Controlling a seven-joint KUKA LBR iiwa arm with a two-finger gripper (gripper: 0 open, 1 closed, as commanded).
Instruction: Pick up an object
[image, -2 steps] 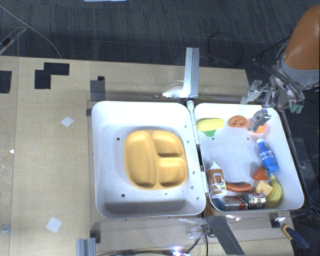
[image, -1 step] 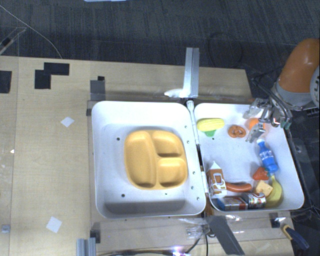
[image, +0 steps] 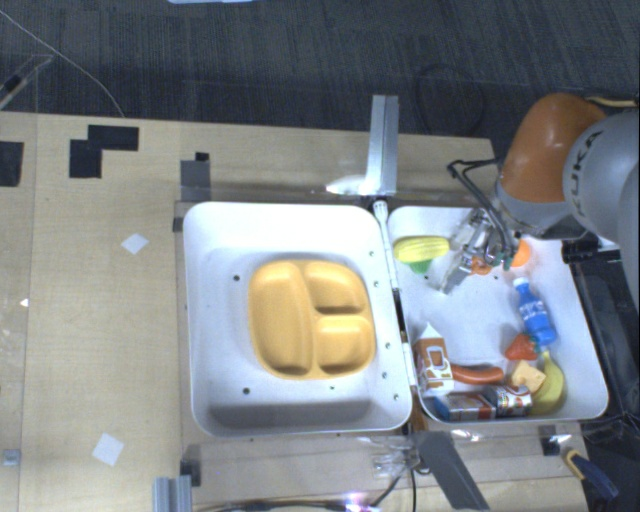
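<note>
Grey arm slants down into the right bin, end effector open beside a yellow-green toy.

Matt white plastic bins, glossy yellow plastic tray, pale wood bench.

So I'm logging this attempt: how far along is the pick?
Done: the arm has reached into the right bin, and its hand sits low near the yellow-green toy. In hand: nothing visibly gripped. Left: close on an item and lift it; the blue bottle, banana and other toys lie in that bin.
</note>
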